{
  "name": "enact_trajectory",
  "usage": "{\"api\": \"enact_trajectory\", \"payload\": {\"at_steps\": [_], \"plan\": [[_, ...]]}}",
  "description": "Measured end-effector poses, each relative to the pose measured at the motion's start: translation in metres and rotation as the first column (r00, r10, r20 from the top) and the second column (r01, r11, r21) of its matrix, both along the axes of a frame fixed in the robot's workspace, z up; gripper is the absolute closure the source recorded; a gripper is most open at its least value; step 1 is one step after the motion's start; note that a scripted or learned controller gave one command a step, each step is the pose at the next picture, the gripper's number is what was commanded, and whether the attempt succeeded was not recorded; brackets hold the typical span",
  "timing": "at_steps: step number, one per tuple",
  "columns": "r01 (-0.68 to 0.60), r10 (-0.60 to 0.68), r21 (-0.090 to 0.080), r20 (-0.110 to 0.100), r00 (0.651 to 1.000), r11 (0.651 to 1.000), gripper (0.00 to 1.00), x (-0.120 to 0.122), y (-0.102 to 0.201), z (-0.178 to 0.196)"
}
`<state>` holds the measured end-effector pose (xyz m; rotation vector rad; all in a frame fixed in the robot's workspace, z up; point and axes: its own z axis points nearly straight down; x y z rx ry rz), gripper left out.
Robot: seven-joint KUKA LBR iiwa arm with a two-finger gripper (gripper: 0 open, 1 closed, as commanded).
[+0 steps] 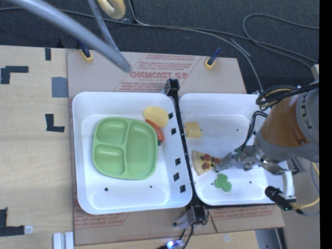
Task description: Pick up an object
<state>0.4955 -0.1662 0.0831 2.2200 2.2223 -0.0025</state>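
Note:
In the right bin [244, 104] lie a pizza slice [202, 162], a pale yellow block [193, 129] and a small green broccoli piece [223, 182]. My gripper [222, 163] reaches in from the right, low over the bin floor. Its tip is at the right edge of the pizza slice and just above the broccoli. The view does not show anything held. The grey arm with its orange band [282, 131] stands over the bin's right side.
The left bin [83, 139] holds a green divided plate [125, 148], a yellow piece [155, 115] and an orange-red piece [155, 129] near the divider. Black clips [176, 162] run along the wall between the bins. Cables trail beyond the bench.

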Motion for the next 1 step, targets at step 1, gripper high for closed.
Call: {"api": "enact_trajectory", "payload": {"at_steps": [1], "plan": [[0.000,0.000,-0.002,0.004,1.000,1.000,1.00,0.0012,-0.0007,0.0134]]}}
